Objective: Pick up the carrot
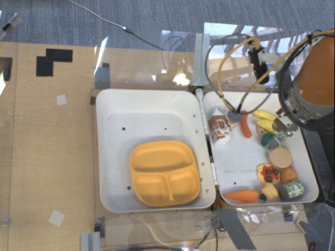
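Down at the right bin's (230, 163) front edge lies the carrot (242, 196), bare floor behind it, and the gripper (281, 135) sits by the right edge, grip unclear.

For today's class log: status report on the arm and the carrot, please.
Claw over right bin, upper right, fingers unclear. Carrot lying at bin's front edge, untouched. Cheese wedge close beside its tip; pizza slice just behind.

Yellow divided plate (164, 172) in left bin (112, 140), banana (265, 115), sausage (245, 127) in right bin (235, 163)
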Action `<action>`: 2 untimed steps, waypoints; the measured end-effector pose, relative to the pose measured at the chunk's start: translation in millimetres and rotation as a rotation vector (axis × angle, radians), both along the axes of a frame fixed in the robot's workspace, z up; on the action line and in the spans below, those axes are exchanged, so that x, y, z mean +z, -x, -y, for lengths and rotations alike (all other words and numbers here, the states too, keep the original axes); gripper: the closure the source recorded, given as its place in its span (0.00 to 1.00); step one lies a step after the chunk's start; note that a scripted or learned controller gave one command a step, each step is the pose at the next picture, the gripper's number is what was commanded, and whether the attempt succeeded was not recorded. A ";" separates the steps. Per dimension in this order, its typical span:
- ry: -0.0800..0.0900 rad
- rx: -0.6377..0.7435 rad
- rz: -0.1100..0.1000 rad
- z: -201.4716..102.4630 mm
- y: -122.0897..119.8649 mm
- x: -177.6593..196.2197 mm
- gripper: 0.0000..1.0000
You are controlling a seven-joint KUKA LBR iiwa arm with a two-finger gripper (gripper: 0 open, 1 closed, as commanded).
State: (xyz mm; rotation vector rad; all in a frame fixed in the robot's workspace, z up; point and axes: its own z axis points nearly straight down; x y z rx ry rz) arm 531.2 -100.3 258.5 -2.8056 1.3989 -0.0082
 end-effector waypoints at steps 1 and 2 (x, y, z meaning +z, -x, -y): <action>-0.001 0.226 -0.013 23.1 25.2 -159.9 1.00; 0.007 0.713 0.005 -3.1 -2.7 -53.9 1.00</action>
